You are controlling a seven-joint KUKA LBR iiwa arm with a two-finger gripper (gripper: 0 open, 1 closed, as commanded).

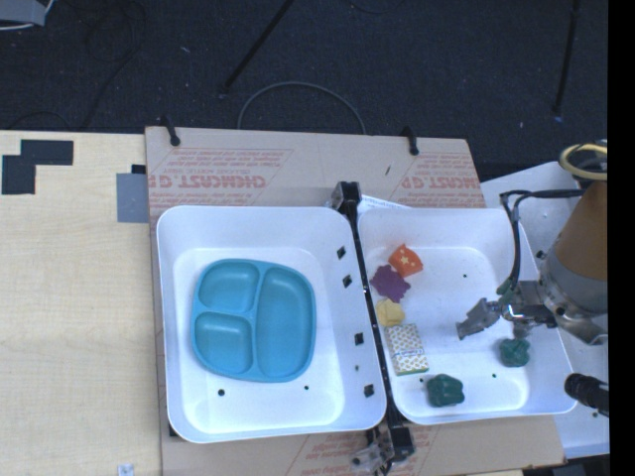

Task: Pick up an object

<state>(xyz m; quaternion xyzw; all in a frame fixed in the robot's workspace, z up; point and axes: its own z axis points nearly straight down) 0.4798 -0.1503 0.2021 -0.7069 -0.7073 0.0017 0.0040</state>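
The left white bin (169, 266) holds a blue sectioned plastic tray (255, 319). Right of that tray, the right white bin (466, 238) holds small toys: orange piece (405, 260), purple piece (390, 284), yellow piece (389, 312), patterned flat block (407, 349), dark green lump (445, 390). A small teal toy (514, 351), probably light and soft, best pinched across its middle, lies under the tool (496, 317), whose fingers stand apart, holding nothing.

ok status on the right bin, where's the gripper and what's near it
Gripper low over right bin, nothing seen between its fingers. Teal object just beside it. Green piece near front wall; orange, purple far side.
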